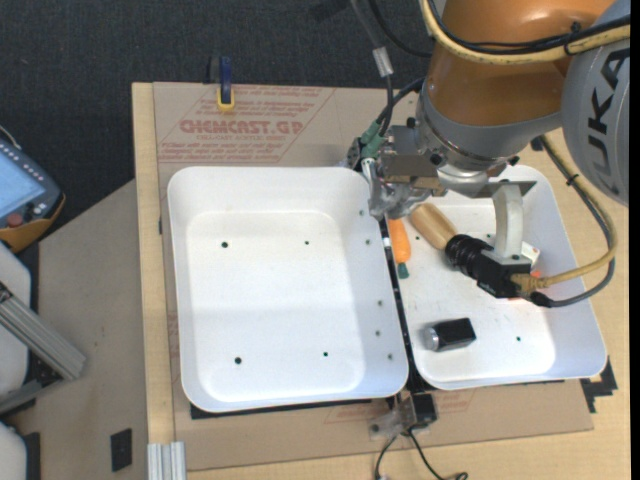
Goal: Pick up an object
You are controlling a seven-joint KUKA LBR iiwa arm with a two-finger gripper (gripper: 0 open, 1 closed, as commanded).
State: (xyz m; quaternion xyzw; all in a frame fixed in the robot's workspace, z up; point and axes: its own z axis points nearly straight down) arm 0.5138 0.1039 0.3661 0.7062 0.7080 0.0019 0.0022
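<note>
The two bins are showing plain white, with the left bin point(190, 208) carrying four small dark dots on its floor beside the right bin point(572, 318), while the board point(260, 118) beneath them is showing tan brown with red printed lettering and a blue-and-yellow clamp point(225, 80) at its far edge. In the right bin an orange pen point(397, 238) is showing a green tip, a cylinder point(430, 224) is showing pale wooden tan, and a small block point(455, 332) is showing black with a silvery end. The arm point(510, 28) is gleaming glossy orange above grey, and the floor point(80, 48) around the bench is showing dark grey.
</note>
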